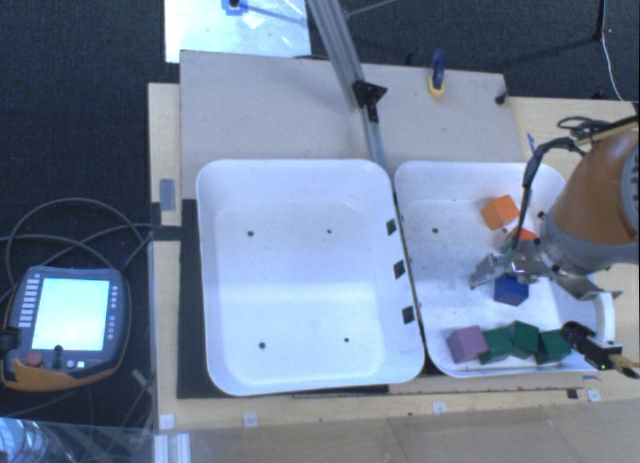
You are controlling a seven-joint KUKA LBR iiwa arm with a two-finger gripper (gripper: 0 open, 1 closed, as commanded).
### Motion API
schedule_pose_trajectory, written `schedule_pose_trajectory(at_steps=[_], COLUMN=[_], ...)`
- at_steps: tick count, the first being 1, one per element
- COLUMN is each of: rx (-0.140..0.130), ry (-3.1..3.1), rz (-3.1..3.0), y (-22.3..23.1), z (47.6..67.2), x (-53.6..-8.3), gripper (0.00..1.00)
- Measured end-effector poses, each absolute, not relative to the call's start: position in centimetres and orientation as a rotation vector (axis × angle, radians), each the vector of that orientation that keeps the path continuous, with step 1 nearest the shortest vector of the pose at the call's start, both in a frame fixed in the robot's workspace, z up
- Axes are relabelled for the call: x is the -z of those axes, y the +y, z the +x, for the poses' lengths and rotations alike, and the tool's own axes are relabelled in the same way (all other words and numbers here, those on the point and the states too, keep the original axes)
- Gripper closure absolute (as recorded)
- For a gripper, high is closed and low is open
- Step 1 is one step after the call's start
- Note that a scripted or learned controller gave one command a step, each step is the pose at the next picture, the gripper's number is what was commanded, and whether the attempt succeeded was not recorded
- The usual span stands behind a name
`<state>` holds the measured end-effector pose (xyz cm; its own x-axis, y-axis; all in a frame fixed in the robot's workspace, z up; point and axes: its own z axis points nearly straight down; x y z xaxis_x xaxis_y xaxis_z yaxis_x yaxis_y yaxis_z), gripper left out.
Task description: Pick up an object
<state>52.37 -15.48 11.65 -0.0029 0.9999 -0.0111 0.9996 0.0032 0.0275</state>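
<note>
Grey arm (590,251) with a bulbous orange band (black cable looping above).

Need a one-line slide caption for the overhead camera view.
Gripper low in the right bin at a blue block, orange block behind it, purple and green blocks along the near wall.

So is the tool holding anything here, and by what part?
Cannot tell. The tool sits right over the blue block, but no grip on it shows.
</note>
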Motion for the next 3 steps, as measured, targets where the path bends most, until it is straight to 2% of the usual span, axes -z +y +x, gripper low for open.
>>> schedule_pose_trajectory(at_steps=[1, 2, 3], rx=[-0.017, -0.02, -0.007], ry=[2.205, 2.205, 2.223], rz=[2.2, 2.195, 2.21], y=[-15.5, -15.6, -14.6], z=[52.5, 52.6, 52.7], x=[-11.3, -12.4, -18.0], gripper=[0.0, 1.0, 1.0])
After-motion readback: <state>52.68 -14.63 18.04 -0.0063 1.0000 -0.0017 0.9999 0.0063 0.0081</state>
